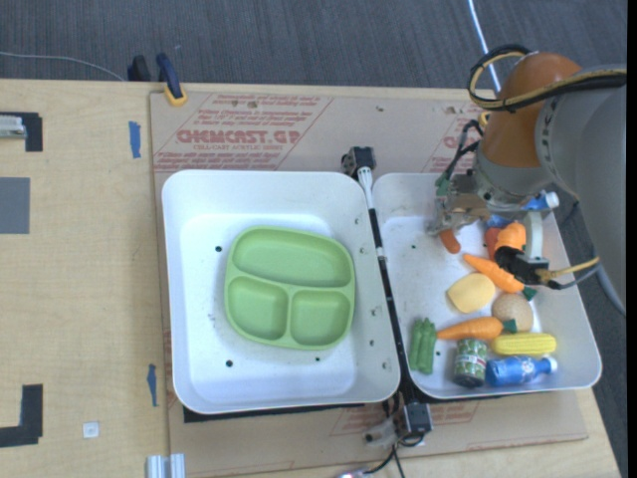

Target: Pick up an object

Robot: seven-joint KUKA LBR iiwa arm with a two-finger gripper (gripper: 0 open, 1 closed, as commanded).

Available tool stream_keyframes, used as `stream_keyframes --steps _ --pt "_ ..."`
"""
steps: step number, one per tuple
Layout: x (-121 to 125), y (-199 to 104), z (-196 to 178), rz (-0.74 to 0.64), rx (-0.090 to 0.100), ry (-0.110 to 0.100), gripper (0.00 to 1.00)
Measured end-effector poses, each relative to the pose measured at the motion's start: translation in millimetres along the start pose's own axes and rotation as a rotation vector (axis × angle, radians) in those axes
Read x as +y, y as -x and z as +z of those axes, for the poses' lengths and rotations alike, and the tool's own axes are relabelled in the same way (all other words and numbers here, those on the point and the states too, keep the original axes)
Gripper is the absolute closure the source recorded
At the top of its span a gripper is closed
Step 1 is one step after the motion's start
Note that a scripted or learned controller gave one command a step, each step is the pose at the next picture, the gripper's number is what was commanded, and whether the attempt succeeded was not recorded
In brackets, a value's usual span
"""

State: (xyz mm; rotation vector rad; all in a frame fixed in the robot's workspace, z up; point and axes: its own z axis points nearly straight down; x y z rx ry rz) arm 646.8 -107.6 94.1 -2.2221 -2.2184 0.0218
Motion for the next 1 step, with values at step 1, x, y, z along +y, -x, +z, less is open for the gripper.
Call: stream_keyframes --steps 1 --pt "-31.6 -70.2 -87.9 -0.005 0.009 0.007 1.00"
